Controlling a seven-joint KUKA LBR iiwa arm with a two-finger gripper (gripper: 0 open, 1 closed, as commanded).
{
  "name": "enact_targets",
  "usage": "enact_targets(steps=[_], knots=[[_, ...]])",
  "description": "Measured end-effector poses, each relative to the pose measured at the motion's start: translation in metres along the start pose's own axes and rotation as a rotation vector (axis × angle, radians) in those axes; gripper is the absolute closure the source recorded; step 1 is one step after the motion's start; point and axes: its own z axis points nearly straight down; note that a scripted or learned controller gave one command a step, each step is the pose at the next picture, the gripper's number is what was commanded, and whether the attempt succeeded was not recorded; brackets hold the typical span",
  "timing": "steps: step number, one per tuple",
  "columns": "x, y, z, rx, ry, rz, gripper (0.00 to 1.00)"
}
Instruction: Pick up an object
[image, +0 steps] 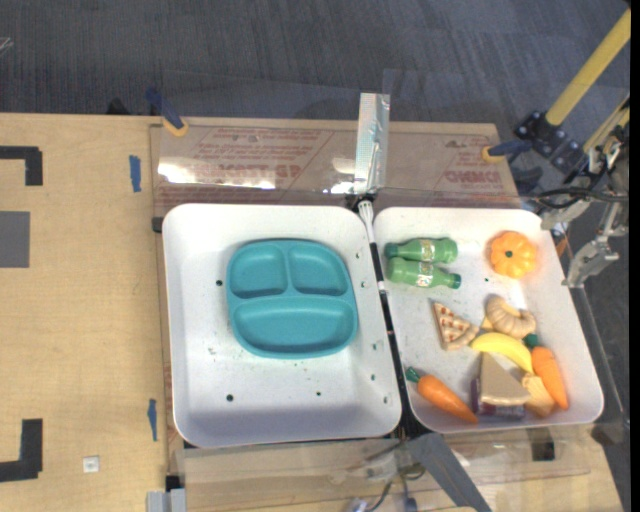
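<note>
Camera view looks down at a slant on two shallow white plastic bins set side by side on the wooden table (80, 330), a layout that suits picking from one and dropping into the other. In the left bin (195, 400) lies a teal plastic plate with three compartments (292, 297), flat and smooth. In the right bin (575, 330) the toy food sits loosely clustered: two green plastic bottles (422, 262) lying on their sides, a ribbed orange pumpkin (513, 254), a triangular pizza slice (452, 325), a curved yellow banana (503, 350), a tapered orange carrot with a green top (442, 395) and a second carrot (549, 375). The pumpkin sits apart from the pile, probably the easiest candidate. As for the end effector, I cannot tell its state; nothing appears lifted yet.
</note>
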Motion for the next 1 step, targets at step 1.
enact_targets(steps=[1], knots=[[0.0317, 0.0207, 0.1407, -0.003, 0.011, 0.196, 0.00]])
